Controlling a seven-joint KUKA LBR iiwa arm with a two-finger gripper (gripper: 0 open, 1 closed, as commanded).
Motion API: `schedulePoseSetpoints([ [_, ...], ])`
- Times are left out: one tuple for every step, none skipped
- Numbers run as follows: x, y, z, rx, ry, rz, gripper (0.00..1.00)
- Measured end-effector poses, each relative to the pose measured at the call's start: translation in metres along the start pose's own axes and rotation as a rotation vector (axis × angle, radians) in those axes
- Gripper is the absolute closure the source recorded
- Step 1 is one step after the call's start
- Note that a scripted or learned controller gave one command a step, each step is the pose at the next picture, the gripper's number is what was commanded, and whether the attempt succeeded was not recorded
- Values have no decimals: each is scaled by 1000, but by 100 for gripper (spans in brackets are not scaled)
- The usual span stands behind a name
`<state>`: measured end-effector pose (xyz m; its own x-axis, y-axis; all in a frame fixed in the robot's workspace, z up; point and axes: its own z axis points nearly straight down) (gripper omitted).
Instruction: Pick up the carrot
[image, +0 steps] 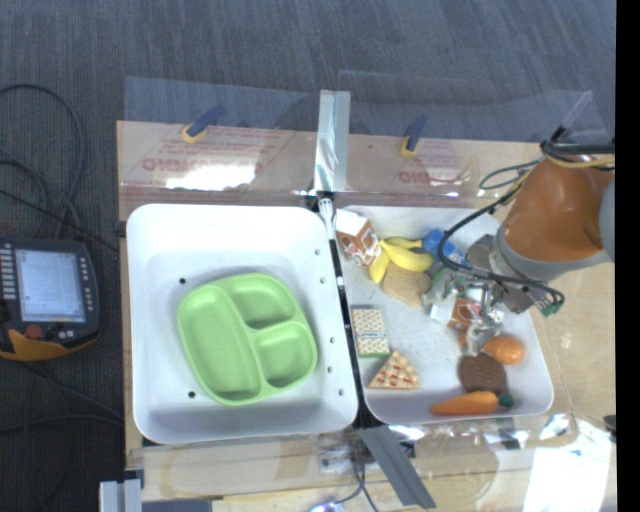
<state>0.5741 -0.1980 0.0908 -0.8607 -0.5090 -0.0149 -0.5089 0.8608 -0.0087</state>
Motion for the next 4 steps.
schedulePoseSetpoints([
  [-41, 85, -1, 0, 1, 233, 0],
  [-48, 48, 0, -2, 4, 634, 0],
  [-51, 26, 1, -1, 5, 974, 0],
  [-5, 68, -1, 3, 0, 1214, 0],
])
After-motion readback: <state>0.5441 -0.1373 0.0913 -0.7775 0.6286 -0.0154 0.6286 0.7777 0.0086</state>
